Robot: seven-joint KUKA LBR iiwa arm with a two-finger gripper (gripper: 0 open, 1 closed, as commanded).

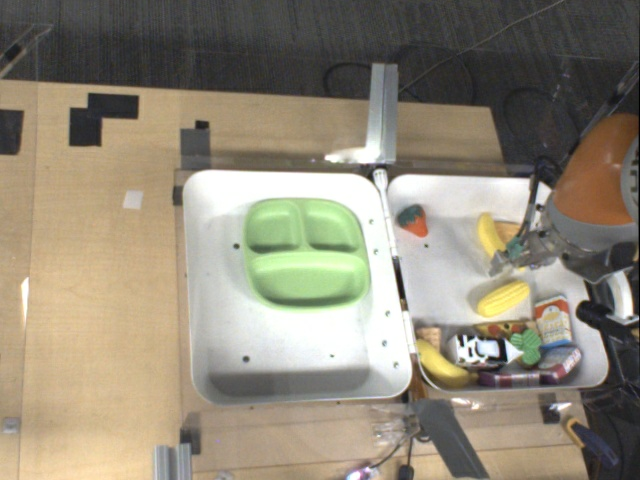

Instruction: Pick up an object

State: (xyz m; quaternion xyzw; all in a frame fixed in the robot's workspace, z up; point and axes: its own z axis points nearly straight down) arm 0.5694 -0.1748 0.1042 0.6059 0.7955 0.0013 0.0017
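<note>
My gripper [509,256] hangs low over the right bin [440,268], below the arm's orange band. It sits just right of a yellow banana [487,234] and just above a yellow corn cob [503,296]. I see nothing held in it. A small red and green strawberry [413,219] lies apart at the bin's far left. Along the near edge lie a second banana [440,365], a black and white toy [478,349], a green piece [526,343] and a small red and white carton [553,321].
The left bin [215,348] holds a green divided plate [303,250]. A metal post [383,108] stands behind the wall between the bins. A dark red stick-like item [520,376] lies at the right bin's front edge.
</note>
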